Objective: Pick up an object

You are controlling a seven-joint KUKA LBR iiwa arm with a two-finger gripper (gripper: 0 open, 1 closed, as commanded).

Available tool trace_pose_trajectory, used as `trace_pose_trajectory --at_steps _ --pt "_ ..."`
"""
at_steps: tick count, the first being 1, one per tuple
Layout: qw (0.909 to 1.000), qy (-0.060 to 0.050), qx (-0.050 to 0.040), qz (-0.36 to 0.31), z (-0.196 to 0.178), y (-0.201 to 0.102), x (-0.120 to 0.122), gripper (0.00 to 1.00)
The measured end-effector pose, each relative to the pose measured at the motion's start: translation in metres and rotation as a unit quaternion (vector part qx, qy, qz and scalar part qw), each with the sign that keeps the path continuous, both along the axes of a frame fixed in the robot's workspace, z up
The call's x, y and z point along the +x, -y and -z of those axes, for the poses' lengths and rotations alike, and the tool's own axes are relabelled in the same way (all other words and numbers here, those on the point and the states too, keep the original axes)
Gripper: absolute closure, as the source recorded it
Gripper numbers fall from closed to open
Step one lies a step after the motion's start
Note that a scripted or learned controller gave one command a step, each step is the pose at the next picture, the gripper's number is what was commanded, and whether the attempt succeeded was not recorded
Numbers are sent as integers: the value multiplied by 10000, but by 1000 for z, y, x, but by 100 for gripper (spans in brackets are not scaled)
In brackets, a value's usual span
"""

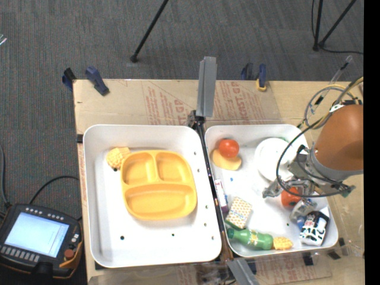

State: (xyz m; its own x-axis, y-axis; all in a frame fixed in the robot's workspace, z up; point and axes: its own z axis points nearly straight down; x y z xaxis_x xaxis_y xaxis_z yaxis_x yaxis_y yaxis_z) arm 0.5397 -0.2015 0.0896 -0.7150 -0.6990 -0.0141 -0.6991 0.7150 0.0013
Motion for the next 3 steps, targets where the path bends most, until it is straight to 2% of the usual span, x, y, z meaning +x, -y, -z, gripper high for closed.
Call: trace_pose_trajectory --at_steps 1,2,3 --pt "10000 -6 -2 9 -9 0 0 100" --pt "10000 -9 6 13 -8 -1 0 0" --pt "9977 77 -6 -670 -3 -4 -16 0"
